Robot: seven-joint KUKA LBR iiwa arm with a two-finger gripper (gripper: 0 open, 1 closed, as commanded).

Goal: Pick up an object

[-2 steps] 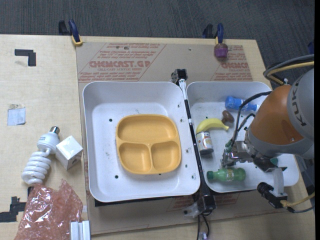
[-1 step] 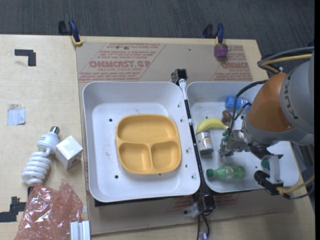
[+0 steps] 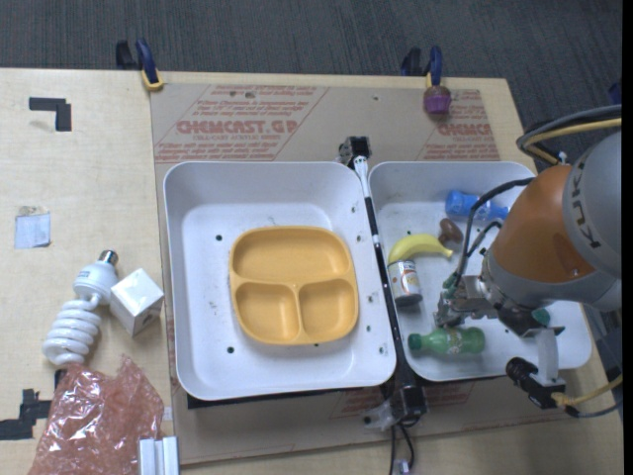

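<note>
Green bottle [image 3: 448, 341] lay on its side near the right bin's [image 3: 420, 181] front wall. Gripper [image 3: 453, 308] sat just above it, possibly touching; can't tell its opening state. Banana [image 3: 418, 247] and small can [image 3: 405, 283] lay left of it. Yellow divided tray [image 3: 294, 284] was in left bin [image 3: 198, 265].

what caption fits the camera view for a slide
Arm's gripper poised over a green bottle in the right bin, near a banana and can.

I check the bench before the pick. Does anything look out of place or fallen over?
Yes. The green bottle lies on its side in the right bin, and a light bulb lies on the bench outside both bins.
</note>
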